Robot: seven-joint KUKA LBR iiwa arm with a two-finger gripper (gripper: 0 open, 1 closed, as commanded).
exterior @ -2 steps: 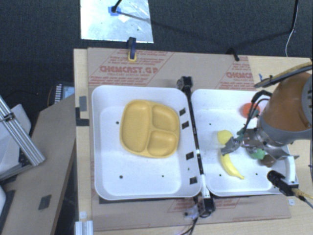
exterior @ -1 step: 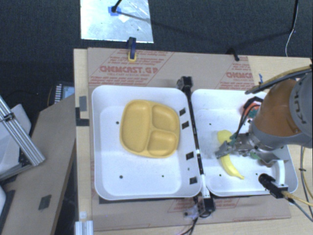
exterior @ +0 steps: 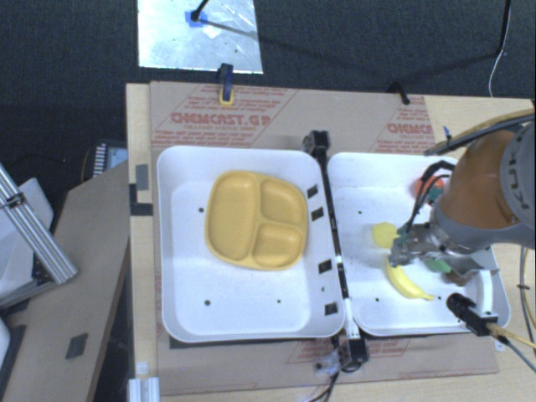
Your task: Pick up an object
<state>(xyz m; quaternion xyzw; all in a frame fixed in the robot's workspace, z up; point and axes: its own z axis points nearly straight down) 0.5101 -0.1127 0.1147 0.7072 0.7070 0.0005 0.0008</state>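
Tool (exterior: 402, 254) low in rt bin (exterior: 360, 308), touching banana (exterior: 407, 283).

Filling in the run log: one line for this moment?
arm: over right bin | gripper: low beside banana | grasp: not seen | left bin: yellow tray

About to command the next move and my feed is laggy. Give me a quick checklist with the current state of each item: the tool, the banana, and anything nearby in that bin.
1. Tool over the right bin: ok, it sits low inside it.
2. Tool lined up with the banana: ok, it is right at the banana's upper end.
3. Banana between the tool's fingers: cannot tell, the wrist hides them.
4. Banana lying flat on the bin floor: ok, as far as the view shows.
5. Neighbours: not ok, a yellow round object lies just left of the tool, and green and orange pieces crowd the wrist.
6. Yellow tray out of the way: ok, it is in the left bin.
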